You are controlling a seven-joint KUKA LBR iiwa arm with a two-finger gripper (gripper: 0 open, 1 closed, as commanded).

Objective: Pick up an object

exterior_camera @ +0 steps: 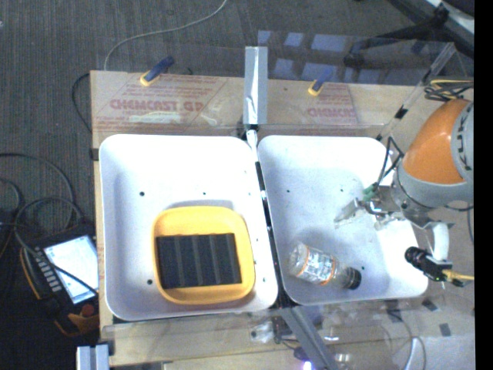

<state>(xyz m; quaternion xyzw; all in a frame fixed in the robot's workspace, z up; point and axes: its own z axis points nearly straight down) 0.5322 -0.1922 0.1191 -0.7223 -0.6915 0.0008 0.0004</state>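
Observation:
A clear plastic bottle (317, 266) with a dark cap lies on its side near the front of the right bin (323, 149), cap pointing right. A yellow rectangular tray (203, 227) with a black slatted middle rests in the front half of the left bin (169, 151). My gripper (356, 206) hangs over the right side of the right bin, behind and to the right of the bottle and apart from it. Nothing shows in its grasp. The grey arm with its orange band (435, 154) reaches in from the right.
A metal post (254, 83) stands behind the seam between the bins. Two clamps (156, 70) hold the wooden board at the back. Cables and a small screen (71, 258) lie on the floor to the left. A black fitting (420, 259) sits at the right bin's front right corner.

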